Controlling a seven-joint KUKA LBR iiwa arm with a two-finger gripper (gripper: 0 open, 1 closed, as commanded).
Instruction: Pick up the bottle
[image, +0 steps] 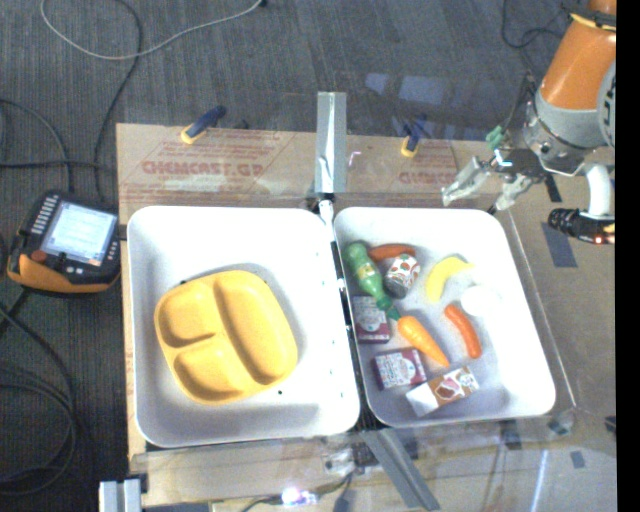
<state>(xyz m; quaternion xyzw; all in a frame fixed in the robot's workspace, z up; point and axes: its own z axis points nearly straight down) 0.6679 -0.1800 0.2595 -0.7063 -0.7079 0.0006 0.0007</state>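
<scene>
At far left, off the surface (220, 165), a teach pendant (68, 243) with a lit screen lies on dark carpet among cables. Left bin (240, 330) carries a yellow divided plate (227, 333), sitting a little left of centre. A grey upright post (330, 145) stands at the back, where the two bins meet. Right bin (445, 320) is crowded: the green bottle (364, 270) lies near its left wall, cap end toward the front, with a red sausage (392, 251) and a small can (402, 272) just beside it. Below the bottle, two dark red cartons (372, 320); an orange carrot (424, 340) lies between them and a second sausage (464, 331). A yellow banana (445, 276) rests toward the back right. A white-and-red box (443, 389) sits at the front. Gripper (484, 190) hangs above the bin's back right corner, well apart from the bottle; fingers spread apart, nothing between them.
</scene>
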